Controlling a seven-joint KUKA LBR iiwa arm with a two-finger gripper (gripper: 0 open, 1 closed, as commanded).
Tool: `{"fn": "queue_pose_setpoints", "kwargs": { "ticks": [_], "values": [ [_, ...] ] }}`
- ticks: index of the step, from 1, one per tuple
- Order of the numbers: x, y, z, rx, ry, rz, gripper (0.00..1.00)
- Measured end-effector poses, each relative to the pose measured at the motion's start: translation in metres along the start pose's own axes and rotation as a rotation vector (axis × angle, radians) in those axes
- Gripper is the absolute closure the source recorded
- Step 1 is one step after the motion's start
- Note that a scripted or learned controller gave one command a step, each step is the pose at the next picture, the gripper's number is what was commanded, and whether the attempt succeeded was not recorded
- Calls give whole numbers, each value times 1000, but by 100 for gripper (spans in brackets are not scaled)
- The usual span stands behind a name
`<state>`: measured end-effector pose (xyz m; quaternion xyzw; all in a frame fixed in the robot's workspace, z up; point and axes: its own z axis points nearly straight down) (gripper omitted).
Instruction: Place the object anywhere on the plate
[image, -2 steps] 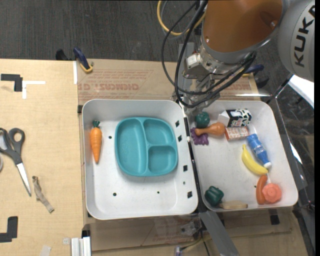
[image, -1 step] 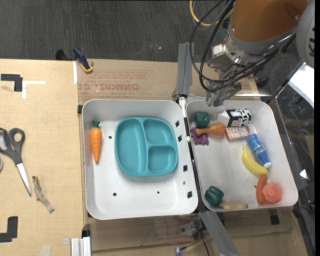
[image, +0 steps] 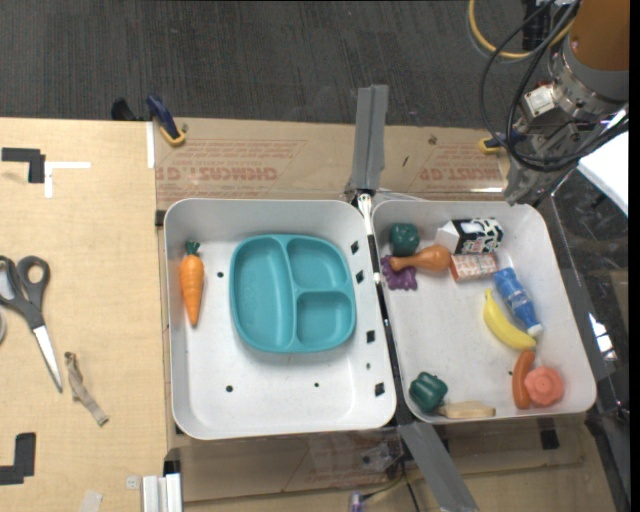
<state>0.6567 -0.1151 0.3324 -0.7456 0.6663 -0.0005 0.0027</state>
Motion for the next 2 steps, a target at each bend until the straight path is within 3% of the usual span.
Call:
{"fn": "queue_pose_setpoints", "kwargs": {
  "ticks": [1,2],
  "values": [
    [71,4,-23,0,-1,-279,100],
    [80,6,66,-4,-2,-680,100]
  ]
}}
